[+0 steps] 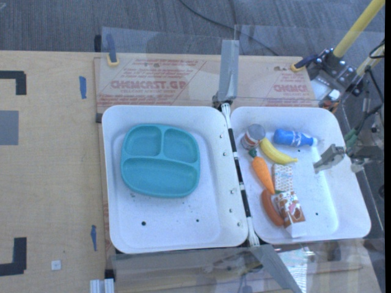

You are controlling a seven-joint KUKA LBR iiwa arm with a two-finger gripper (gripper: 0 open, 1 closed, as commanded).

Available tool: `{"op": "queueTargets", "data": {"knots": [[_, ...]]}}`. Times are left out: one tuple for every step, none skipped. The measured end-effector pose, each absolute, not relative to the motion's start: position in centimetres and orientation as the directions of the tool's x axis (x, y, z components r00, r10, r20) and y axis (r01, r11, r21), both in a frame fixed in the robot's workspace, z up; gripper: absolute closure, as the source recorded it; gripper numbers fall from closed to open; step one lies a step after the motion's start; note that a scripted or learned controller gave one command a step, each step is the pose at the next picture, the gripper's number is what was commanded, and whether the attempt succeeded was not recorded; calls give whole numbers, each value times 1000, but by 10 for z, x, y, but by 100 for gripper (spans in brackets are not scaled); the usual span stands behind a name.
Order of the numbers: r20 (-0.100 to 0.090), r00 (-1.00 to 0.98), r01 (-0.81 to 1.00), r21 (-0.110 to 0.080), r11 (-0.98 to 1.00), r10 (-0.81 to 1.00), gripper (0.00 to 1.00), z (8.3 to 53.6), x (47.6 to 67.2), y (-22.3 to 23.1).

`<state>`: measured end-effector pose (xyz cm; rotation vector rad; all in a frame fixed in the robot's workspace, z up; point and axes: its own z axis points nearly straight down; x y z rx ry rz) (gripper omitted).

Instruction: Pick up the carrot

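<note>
Carrot [264, 174] lies in right bin [348, 224], untouched.

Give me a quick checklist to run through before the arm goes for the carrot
1. Carrot in view, lying in the right bin: ok.
2. Carrot top uncovered: ok.
3. Room around it: not ok; the banana sits at its upper end, the carton along its right side, a sausage at its lower end.
4. Gripper over the carrot: not ok; it sits toward the bin's right side.
5. Gripper holding nothing: cannot tell.
</note>
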<state>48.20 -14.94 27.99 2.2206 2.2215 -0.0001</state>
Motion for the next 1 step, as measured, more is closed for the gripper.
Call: {"op": "queueTargets", "data": {"knots": [[1,78,997,-1,-78,997,0,232,494,-56]]}}
